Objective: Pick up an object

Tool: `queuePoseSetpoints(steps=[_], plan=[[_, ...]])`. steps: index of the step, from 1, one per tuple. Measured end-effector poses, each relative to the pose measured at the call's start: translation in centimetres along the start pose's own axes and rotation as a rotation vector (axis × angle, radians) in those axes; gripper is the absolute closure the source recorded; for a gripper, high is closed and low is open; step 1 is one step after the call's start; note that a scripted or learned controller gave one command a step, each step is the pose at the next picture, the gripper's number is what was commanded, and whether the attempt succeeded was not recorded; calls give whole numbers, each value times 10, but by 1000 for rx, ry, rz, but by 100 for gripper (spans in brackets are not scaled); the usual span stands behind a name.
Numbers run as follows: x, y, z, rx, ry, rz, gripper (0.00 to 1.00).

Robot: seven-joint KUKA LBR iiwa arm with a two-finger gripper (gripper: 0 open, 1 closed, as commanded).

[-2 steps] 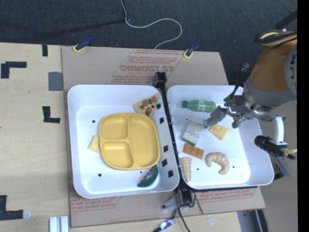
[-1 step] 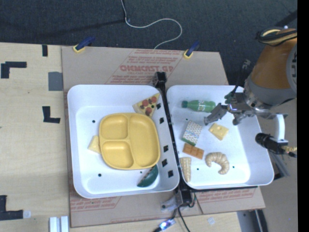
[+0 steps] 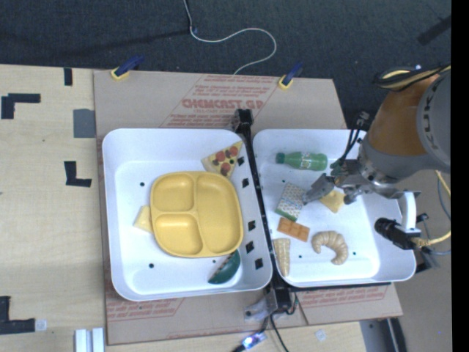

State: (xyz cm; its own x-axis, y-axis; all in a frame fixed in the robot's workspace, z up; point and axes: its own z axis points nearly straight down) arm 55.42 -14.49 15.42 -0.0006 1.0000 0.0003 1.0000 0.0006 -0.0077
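My gripper (image 3: pixel 334 190) hangs low over the middle of the right bin (image 3: pixel 366 270), open, one dark finger (image 3: pixel 317 191) reaching left and the other to the right. A small yellow wedge (image 3: pixel 333 201) lies on the bin floor between them. Just left of the gripper sits a pale checkered block (image 3: pixel 290 199). A green bottle (image 3: pixel 302 160) lies behind it. In front are an orange cracker (image 3: pixel 293 230), a croissant (image 3: pixel 331 245) and a cone (image 3: pixel 282 255).
The left bin (image 3: pixel 121 167) holds a yellow divided plate (image 3: pixel 196 213), a pizza slice (image 3: pixel 223 160), a yellow piece (image 3: pixel 141 217) and a dark green item (image 3: pixel 226 270). The divider between the bins (image 3: pixel 253 196) runs just left of the checkered block.
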Motion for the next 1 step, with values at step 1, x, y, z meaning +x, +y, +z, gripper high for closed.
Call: queuePoseSetpoints(steps=[1], plan=[[-1, 0, 44, -1, 0, -1, 0]])
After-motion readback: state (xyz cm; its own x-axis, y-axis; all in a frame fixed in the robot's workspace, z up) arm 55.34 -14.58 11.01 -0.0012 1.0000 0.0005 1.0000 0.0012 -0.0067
